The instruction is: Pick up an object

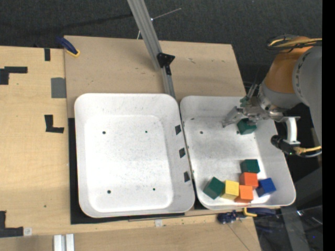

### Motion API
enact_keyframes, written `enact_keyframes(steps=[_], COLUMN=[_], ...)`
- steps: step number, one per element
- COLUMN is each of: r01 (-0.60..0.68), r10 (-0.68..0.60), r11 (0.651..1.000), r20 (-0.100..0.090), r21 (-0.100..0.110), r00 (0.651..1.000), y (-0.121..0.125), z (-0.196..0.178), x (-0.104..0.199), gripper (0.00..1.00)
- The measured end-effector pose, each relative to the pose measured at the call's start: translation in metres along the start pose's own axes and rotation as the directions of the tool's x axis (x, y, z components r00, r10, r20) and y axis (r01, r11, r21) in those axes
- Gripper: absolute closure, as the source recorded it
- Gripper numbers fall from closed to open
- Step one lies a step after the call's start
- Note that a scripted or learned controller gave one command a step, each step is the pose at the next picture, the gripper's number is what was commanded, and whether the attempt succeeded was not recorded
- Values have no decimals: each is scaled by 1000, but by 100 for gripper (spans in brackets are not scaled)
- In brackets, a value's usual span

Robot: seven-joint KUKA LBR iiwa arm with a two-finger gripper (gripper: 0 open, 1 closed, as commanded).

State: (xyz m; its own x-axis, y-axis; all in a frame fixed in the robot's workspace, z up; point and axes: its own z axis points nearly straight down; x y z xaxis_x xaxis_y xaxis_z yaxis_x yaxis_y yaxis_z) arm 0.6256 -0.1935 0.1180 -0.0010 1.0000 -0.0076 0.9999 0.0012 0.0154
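My gripper (242,120) hangs over the upper right part of the right bin (209,140). A dark green block (246,126) sits directly at its tip, touching or just under it; whether it is gripped cannot be made out. Several more blocks are clustered in the bin's front right corner: a green one (213,187), a yellow one (231,188), two orange ones (249,179) (245,193), a dark green one (250,166) and a blue one (266,186).
The left bin (125,156) lies beside the right one, their rims meeting in the middle. A slanted metal rail (149,30) runs from the top down to the bins' junction. The grey arm with its orange band (285,72) comes in from the right.
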Motion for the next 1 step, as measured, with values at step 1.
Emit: enact_keyframes(steps=[1], r01=[1], r10=[-1], r11=[1000], r20=[2], r21=[0], r00=[1000], y=[0], z=[-8], x=[0], gripper=[100])
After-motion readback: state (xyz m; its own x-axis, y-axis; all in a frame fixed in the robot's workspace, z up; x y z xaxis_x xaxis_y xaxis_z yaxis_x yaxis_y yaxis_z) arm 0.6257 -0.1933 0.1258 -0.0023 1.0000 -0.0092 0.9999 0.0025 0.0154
